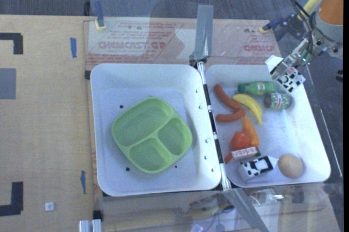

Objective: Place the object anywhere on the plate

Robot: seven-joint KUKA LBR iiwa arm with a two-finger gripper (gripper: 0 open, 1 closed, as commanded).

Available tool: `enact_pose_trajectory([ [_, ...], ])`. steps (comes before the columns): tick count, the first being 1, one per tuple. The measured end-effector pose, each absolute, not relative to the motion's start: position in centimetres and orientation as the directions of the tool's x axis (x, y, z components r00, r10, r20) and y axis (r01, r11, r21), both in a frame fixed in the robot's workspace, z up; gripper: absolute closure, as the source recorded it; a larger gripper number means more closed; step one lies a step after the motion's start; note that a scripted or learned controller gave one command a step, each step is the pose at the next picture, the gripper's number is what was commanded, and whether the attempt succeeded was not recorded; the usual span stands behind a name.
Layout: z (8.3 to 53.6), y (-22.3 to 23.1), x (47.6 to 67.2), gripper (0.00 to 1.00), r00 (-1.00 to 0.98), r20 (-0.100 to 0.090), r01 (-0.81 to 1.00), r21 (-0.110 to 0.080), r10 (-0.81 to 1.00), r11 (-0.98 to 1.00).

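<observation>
A smooth green plate [152, 134] with three rounded compartments lies tilted in the left bin [109, 83], nothing on it. In the right bin [316, 132] lie two reddish sausages [224, 97], a curved yellow banana [249, 105], a green bottle [257, 88] on its side, a small can [278, 100], an orange and red pepper [244, 137], a black-and-white carton [256, 166] and a brown egg [290, 165]. The gripper [287, 68] hangs over that bin's far right corner; whether it is wide or narrow is hard to make out.
</observation>
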State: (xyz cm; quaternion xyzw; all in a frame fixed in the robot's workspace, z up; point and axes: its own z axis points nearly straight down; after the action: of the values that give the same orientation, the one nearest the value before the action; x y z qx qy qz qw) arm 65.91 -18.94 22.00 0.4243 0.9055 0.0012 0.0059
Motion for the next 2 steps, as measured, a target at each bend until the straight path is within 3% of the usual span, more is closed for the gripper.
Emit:
enact_pose_trajectory([
  [2,24.4,-19.1,66.2,1.00,-0.639,-0.023,0.769,0.018,0.769,0.639],
])
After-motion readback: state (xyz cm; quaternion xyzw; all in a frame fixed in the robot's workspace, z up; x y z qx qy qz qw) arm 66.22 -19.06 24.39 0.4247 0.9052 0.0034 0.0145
